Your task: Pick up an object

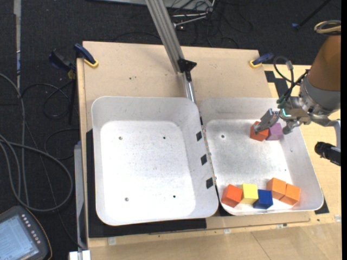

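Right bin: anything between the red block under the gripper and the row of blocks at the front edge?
No. In the camera view, bare speckled bin floor lies between the red block and the front row.

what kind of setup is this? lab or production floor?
Most likely a robotics lab test bench, not production. A plywood bench held by clamps bears two white bins, the right one holding coloured blocks. Loose cables trail over the dark floor, and a teach pendant lies at lower left.
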{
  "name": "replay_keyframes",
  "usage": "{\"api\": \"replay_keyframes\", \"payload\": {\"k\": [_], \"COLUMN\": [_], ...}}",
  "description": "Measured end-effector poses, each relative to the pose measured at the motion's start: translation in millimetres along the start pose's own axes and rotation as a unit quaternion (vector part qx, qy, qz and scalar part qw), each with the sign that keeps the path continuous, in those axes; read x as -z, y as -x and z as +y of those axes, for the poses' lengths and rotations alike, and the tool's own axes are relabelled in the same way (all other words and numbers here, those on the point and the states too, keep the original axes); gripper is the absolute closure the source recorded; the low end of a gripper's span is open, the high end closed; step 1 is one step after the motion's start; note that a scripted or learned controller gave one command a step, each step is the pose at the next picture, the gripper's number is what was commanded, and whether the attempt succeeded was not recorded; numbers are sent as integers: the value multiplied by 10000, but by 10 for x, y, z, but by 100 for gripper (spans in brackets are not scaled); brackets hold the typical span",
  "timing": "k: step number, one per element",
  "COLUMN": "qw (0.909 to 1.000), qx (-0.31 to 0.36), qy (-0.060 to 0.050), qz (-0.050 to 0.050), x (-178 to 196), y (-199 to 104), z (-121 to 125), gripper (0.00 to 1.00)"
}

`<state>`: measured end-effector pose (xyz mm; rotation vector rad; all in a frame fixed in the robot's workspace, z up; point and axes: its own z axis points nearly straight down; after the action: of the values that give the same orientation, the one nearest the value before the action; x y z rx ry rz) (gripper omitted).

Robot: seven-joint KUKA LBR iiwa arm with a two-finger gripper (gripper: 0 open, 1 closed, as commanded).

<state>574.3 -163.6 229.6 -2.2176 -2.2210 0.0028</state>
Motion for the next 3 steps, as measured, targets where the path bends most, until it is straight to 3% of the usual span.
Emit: {"api": "replay_keyframes", "payload": {"k": [1,3], "qw": [10000,10000], "qx": [-3,-13], "qy": [18,-7], "qz": [-6,-2], "x": [19,-997], "y": [2,-47], "z": [7,-17], "gripper": [0,0]}}
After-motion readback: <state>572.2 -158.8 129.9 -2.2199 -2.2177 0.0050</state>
